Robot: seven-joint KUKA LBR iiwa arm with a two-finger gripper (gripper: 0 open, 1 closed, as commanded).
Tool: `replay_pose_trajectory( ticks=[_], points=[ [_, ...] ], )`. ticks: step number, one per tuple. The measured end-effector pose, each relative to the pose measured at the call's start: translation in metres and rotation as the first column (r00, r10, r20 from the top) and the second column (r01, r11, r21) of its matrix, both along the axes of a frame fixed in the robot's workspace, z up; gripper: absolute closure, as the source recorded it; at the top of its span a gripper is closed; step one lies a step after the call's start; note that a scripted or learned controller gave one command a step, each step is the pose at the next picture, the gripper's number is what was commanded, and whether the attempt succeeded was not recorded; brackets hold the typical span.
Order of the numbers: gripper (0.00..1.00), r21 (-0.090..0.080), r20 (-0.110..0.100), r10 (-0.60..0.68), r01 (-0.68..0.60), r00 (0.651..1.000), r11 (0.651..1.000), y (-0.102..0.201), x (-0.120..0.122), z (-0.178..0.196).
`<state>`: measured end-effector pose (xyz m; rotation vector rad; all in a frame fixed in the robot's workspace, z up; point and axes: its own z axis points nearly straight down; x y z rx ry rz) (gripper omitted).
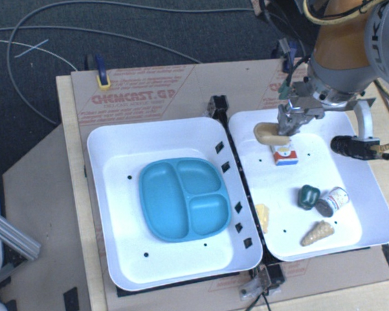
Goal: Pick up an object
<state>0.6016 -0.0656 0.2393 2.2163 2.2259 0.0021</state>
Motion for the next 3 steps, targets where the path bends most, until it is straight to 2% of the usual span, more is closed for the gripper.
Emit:
replay_pose_trajectory(
  ticks=[1, 2, 3],
  points=[
    [1.0, 0.001, 0.0, 0.001, -0.001, 1.0, 1.0, 0.042, 0.011, -0.001],
    [1.0, 0.002, 0.0, 0.003, -0.003, 1.0, 1.0, 0.104, 0.023, -0.001],
    [1.0, 0.001, 0.001, 0.0, 0.0, 1.0, 1.0, 0.154, 0.039, 0.004]
  ],
)
